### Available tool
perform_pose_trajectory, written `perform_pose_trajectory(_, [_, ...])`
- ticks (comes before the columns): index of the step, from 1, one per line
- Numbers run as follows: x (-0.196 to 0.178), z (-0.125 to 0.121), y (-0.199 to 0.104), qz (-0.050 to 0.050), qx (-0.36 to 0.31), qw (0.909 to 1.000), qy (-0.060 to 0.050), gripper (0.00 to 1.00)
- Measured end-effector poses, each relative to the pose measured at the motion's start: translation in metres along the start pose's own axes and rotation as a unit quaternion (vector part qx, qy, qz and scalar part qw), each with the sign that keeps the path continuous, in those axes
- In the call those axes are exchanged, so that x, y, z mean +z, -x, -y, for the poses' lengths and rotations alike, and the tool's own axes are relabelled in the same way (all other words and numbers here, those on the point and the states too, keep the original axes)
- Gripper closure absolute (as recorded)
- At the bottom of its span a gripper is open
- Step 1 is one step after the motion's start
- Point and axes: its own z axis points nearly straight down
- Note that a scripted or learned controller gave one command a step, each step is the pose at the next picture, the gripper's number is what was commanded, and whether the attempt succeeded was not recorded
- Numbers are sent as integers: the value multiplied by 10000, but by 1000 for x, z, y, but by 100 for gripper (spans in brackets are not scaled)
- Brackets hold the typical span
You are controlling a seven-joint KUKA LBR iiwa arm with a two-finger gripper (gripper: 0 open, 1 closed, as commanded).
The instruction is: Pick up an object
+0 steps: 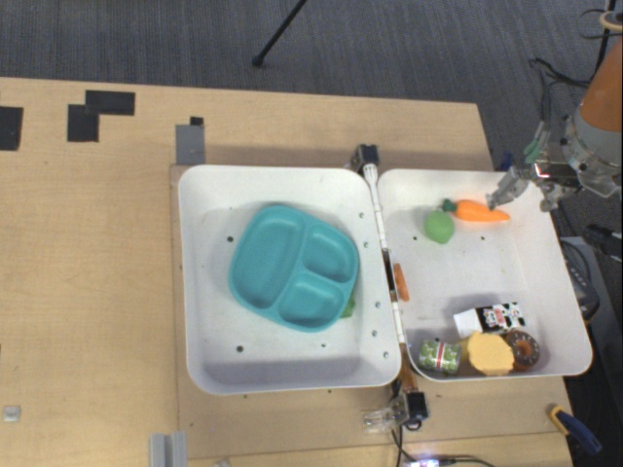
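Two white bins sit side by side on the desk (88,261). The left bin (209,358) holds a teal plate (294,267). The right bin (545,290) holds a toy carrot (482,213) near its far edge, a green ball (439,227) just beside it, and a cluster of small toys (487,343) at the near corner. The tool (526,185) hangs spread and empty just right of the carrot. The carrot is probably light, stiff and smooth; gripping across its thicker middle seems safest.
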Motion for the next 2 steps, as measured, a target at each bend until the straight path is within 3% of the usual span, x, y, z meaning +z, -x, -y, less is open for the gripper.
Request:
perform_pose_trajectory(1, [119, -49, -36, 26, 412, 9991, 52, 0])
perform_pose_trajectory(2, [126, -50, -19, 34, -2294, 9733, -12, 0])
